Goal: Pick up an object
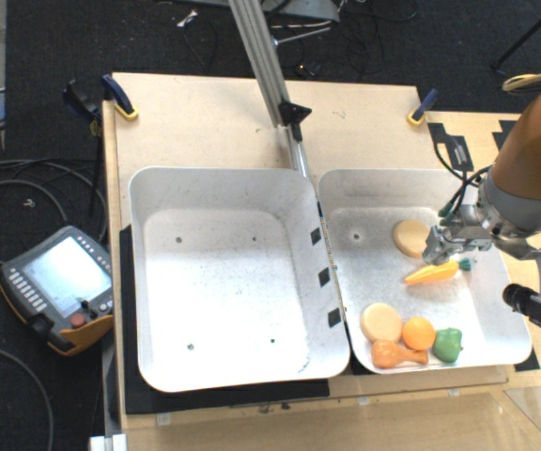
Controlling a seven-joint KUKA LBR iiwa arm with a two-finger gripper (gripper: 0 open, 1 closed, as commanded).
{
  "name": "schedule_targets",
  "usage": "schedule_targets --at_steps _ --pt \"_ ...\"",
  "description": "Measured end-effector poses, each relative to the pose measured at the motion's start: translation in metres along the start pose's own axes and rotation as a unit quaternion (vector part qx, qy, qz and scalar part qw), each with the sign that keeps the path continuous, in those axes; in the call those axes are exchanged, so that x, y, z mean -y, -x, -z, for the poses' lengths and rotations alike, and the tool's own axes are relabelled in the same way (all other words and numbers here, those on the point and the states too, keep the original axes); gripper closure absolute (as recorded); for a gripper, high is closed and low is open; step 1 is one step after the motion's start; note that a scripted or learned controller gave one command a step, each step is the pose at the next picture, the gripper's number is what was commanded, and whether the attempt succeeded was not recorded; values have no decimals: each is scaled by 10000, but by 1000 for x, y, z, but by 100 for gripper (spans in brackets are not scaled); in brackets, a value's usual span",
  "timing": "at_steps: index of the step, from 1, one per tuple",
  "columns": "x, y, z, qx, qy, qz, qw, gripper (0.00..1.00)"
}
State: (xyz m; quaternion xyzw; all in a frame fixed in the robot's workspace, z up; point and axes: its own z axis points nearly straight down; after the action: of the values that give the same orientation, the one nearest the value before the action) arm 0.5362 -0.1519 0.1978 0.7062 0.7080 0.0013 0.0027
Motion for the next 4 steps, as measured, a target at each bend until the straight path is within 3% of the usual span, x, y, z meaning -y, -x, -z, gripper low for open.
schedule_targets --at_steps 1,2,4 --pt "1 -3 63 1 8 7 10000 100" --pt "-14 -53 69 -15 -16 24 10000 100" --pt "-32 -148 47 -16 -37 23 10000 100"
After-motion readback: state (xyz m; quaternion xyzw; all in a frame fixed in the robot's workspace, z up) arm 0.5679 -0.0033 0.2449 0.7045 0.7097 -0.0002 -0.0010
